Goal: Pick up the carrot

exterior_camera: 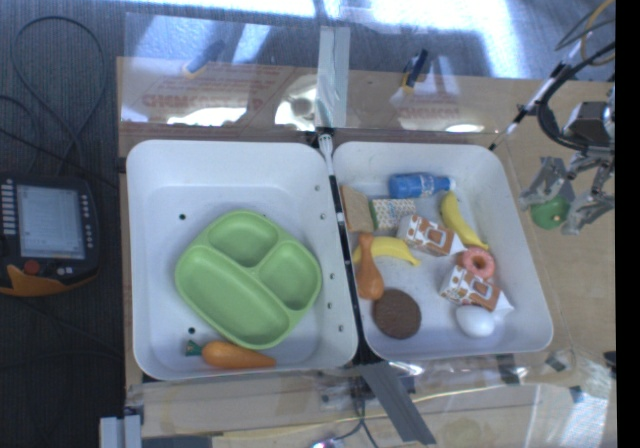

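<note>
So carrot [237,356] lies flat at the lower left of the frame, on the floor of the left bin [150,236], just below the green divided plate [249,278] and close to its rim, leafy end pointing left. Gripper [567,198] sits at the right edge of the frame, outside the right bin [520,266] and well apart from the carrot, jaws spread around a small green object [546,212], can't tell if they touch it

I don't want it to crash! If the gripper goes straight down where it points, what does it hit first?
Probably the small green thing beside the gripper, or else the wooden bench; depth is hard to judge.
</note>
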